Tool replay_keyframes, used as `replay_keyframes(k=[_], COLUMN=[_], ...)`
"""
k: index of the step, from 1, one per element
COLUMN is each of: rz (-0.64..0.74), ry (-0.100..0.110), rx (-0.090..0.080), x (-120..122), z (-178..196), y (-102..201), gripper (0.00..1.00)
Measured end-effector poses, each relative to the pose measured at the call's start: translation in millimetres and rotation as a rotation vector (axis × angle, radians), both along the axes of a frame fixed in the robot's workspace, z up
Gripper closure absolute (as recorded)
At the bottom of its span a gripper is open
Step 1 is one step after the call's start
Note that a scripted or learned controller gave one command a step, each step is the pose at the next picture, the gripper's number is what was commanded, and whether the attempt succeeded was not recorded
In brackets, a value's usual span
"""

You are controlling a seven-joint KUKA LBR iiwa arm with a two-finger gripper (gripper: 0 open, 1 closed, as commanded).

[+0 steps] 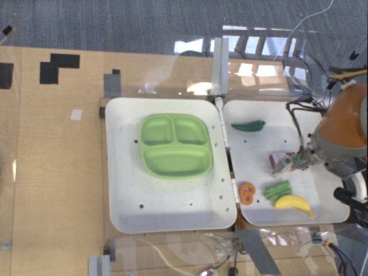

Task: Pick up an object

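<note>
The gripper [286, 163] sits low in the middle of the right bin [322, 131]; whether it is open or closed cannot be told. Just toward the near edge lie green beans [278, 189] and a banana [294, 203] (touching). It should centre on one before closing.

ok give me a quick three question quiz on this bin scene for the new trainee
1. True or false: the green divided plate lies in the same bin as the banana.
2. Which item lies nearest the gripper? A) the dark green pepper B) the orange carrot slice C) the small grey and purple item
3. Fill in: the green beans lie right beside the ____.

Key: 1 false; 2 C; 3 banana
</note>
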State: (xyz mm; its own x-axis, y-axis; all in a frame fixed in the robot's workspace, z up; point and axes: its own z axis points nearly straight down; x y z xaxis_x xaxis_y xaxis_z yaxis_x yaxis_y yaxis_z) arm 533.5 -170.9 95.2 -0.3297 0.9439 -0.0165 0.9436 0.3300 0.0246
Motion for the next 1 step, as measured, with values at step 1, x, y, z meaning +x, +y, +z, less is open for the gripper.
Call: replay_keyframes(k=[1], rz=[0.119], ry=[0.015], rx=[0.001], x=[62.5], z=[-4.1], y=[-35.1], gripper=[0.0])
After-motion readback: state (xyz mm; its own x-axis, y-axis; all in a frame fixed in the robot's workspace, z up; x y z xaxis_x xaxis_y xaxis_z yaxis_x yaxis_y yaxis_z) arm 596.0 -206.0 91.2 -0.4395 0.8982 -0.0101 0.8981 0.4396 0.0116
